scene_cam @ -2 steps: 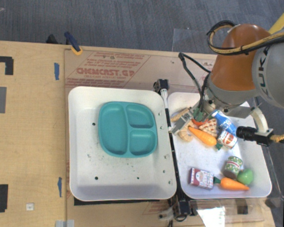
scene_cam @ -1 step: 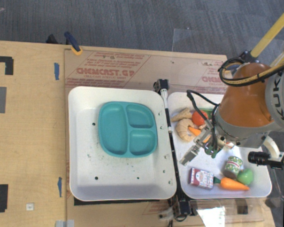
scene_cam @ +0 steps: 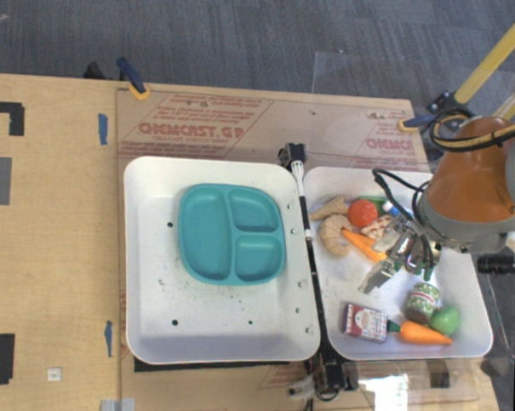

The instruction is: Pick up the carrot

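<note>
Nearest the lens, at the right bin's (scene_cam: 479,291) front edge, a carrot (scene_cam: 425,334) lies flat and untouched, its tip pointing toward three o'clock, with a small red-and-white carton (scene_cam: 365,322) just at its nine o'clock and a green item (scene_cam: 445,319) at its one o'clock. A second carrot (scene_cam: 361,245) rests higher in the same bin, slanting from ten o'clock to four o'clock, beside a tomato (scene_cam: 363,213) at its twelve o'clock and pale, knobbly toy foods (scene_cam: 331,232) at its nine o'clock. The arm's gripper (scene_cam: 389,266) hangs just off that second carrot's lower end, tilted toward seven o'clock; whether the jaws are spread or closed cannot be told from this angle, and nothing is seen between them. Over in the left bin (scene_cam: 148,264), at nine o'clock, a teal divided plate (scene_cam: 232,233) sits alone. By the look of things, the job remains undone: both carrots are down in the bin, neither lifted, and the approach, grip and lift all appear to be still ahead.
</note>
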Tool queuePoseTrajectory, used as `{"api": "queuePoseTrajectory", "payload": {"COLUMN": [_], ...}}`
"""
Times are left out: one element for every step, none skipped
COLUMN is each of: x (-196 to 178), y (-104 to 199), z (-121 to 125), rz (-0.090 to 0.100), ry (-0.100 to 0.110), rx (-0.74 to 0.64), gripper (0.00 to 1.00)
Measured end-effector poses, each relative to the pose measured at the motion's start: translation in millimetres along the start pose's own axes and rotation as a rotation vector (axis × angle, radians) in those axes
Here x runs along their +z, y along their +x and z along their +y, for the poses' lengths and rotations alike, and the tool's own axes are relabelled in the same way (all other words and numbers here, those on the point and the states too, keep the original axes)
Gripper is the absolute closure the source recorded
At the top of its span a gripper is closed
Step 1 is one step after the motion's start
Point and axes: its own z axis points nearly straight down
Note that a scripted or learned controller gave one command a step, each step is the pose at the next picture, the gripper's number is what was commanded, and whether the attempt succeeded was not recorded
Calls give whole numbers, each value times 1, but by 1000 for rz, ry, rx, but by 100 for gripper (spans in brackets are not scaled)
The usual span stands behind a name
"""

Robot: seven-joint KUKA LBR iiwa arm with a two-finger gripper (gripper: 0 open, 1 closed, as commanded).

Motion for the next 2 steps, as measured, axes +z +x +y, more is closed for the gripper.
{"api": "queuePoseTrajectory", "payload": {"x": [41,46], "y": [-42,-11], "z": [-6,10], "rz": [-1,-5], "ry": [-3,-5], "rx": [330,775], "gripper": [0,0]}}
